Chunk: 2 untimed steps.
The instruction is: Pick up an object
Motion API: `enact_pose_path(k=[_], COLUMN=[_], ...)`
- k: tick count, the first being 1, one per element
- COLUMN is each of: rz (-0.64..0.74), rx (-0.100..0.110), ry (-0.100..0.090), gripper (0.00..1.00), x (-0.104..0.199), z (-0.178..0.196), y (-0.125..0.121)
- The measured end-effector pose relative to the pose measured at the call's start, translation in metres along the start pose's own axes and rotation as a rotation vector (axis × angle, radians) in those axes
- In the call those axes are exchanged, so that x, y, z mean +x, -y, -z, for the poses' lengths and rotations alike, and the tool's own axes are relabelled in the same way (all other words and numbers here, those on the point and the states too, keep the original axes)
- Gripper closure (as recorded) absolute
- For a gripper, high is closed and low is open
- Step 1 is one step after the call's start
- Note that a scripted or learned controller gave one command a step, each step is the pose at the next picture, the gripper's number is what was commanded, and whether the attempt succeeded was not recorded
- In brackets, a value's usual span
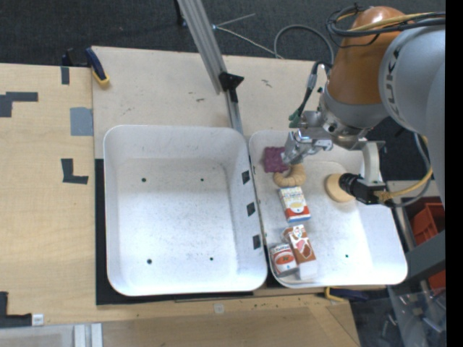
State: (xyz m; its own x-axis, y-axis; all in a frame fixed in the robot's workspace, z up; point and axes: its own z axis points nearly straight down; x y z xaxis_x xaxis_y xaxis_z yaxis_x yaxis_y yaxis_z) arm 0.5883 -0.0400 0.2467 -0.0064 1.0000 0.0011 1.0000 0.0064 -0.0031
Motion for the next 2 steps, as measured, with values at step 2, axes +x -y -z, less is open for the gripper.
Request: enact_pose_path(k=[2], rz=[0.001], rx=[-0.003], ry=[-0.001], gripper=[1.00], x=[0.112], z=[-0.006], y=[-0.017])
